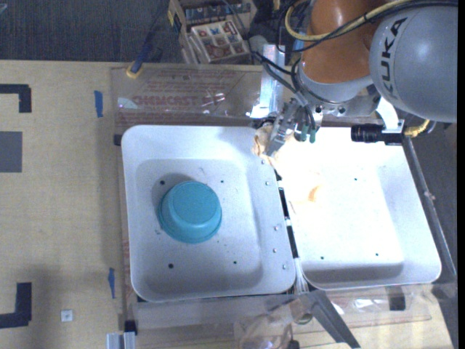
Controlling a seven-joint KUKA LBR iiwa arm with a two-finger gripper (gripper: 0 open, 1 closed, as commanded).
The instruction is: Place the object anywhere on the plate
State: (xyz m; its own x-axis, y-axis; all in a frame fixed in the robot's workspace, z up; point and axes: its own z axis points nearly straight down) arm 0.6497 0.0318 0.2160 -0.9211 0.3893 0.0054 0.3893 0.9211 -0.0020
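A round blue plate (190, 211) lies in the left bin (142, 267), left of its middle. My gripper (273, 145) hangs over the far end of the ridge between the two bins, pointing down and to the left. It is shut on a small pale tan object (260, 144) that sticks out to the left of the fingertips. The object is above the left bin's far right corner, well up and to the right of the plate.
A small orange scrap (314, 193) lies on the floor of the brightly lit right bin (407, 267). A clear plastic sheet (182, 100) and a box of cards (214, 31) lie behind the bins. The arm's grey and orange body (378, 42) fills the upper right.
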